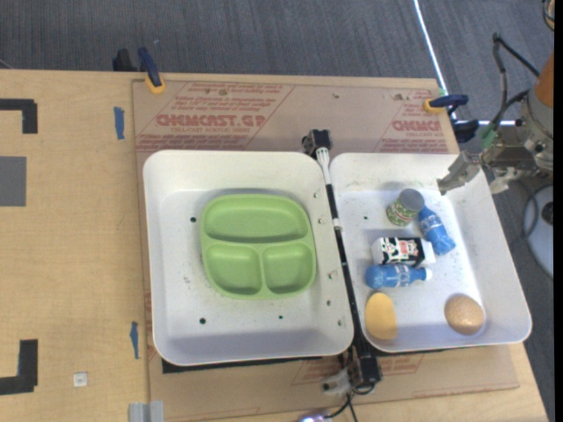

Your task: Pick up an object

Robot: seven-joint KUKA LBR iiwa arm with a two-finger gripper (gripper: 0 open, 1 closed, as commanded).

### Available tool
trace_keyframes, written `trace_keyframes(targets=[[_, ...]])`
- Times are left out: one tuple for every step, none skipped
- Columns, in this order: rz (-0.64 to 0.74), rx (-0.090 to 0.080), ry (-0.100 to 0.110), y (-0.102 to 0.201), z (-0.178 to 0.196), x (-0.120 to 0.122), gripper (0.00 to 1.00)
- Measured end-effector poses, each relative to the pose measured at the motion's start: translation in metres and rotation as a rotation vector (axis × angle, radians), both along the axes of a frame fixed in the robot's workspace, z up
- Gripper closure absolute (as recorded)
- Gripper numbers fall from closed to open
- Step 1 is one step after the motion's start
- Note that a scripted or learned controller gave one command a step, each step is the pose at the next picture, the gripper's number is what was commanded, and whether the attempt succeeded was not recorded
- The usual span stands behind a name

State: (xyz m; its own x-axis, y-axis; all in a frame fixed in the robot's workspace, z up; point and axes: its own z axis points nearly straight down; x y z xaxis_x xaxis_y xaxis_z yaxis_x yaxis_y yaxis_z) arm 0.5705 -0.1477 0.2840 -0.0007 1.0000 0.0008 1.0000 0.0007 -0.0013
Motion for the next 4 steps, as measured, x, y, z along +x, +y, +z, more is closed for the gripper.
trace_keyframes(targets=[[-0.085,0.0,0.001,-0.02,-0.103,0.029,0.0],[0.192,-0.001,-0.002,-0.013,-0.198,0.03,0.0],[0.191,-0.003,-0.009,-0.014,-0.186,0.032,1.0],[0.046,-0.001,-0.003,0.026,-0.07,-0.014,1.0]])
